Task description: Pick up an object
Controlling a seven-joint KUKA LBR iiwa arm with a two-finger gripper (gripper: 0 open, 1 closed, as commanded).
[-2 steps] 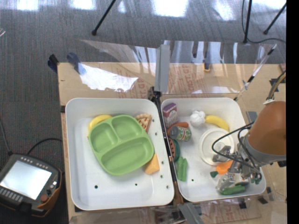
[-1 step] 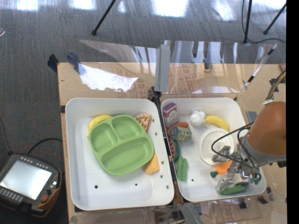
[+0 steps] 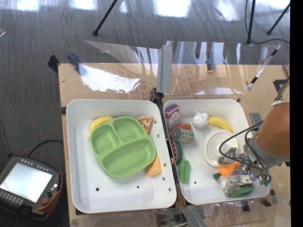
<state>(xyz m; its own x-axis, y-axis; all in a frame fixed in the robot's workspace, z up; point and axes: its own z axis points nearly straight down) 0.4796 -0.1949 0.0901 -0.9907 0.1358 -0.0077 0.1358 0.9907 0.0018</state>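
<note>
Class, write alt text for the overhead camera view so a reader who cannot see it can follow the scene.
A grey robot arm reaches from the right, its gripper low over an orange carrot and a green vegetable in the right bin. That bin also holds a banana, a white plate and a can; the left bin holds a green divided tray.

Bright, even daylight is falling from the top of the view, throwing pale window patches across the grey carpeted floor. Glare is washing out a crumpled clear plastic sheet and streaking the upright transparent panel behind the two shallow white bins. The light brown cardboard-covered surface is showing soft reflections. Shadows beneath the green divided plastic plate are staying faint. Focus is moderate; the gripper is appearing slightly blurred and cluttered.
</note>
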